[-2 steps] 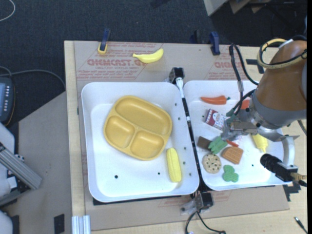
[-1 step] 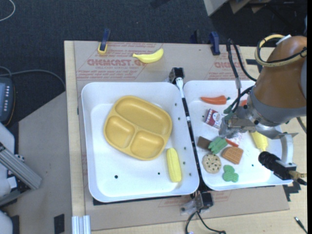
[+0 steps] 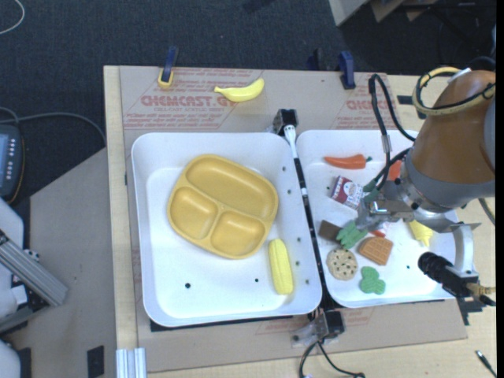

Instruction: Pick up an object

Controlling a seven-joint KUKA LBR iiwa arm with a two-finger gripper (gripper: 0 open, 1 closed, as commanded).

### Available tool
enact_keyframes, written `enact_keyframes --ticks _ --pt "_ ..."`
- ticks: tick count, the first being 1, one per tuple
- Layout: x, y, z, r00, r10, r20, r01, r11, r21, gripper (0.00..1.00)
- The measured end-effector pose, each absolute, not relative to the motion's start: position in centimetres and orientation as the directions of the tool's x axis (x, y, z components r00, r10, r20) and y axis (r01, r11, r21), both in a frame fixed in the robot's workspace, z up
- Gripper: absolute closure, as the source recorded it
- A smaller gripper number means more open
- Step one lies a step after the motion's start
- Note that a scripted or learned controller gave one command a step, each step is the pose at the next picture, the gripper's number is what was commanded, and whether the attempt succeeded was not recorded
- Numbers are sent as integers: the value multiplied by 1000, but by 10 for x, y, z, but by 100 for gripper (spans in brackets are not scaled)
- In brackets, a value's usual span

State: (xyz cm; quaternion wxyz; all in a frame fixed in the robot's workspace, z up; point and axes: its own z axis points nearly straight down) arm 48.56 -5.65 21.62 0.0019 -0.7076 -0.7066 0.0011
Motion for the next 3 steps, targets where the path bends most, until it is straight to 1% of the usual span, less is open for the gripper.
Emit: enact_keyframes --ticks 2,3 --pt "492 -47 216 -1 1000 0 1000 1 0 100" --pt "488 -40 221 -2 1000 0 1000 2 1 100"
